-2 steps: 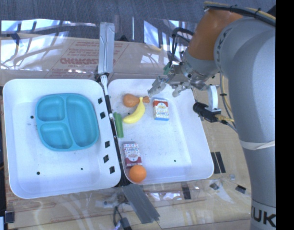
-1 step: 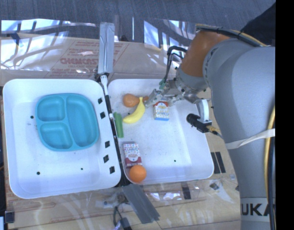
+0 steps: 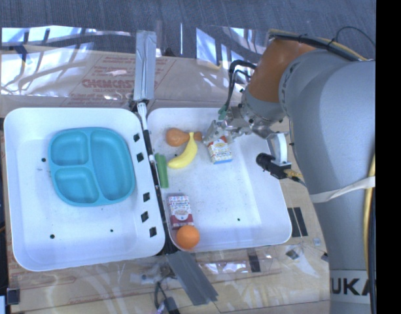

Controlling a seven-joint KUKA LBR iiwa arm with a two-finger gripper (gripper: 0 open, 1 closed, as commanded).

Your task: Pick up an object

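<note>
Two white bins (image 3: 30, 195) lay side by side; the gripper (image 3: 221, 131), its state unclear, hovered at a small carton (image 3: 219, 151), probably light, stiff, best pinched across flat sides.

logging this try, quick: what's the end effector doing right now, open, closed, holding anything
end effector: low in the right bin, right at the small carton; open or closed cannot be told, and no grasp shows.
</note>
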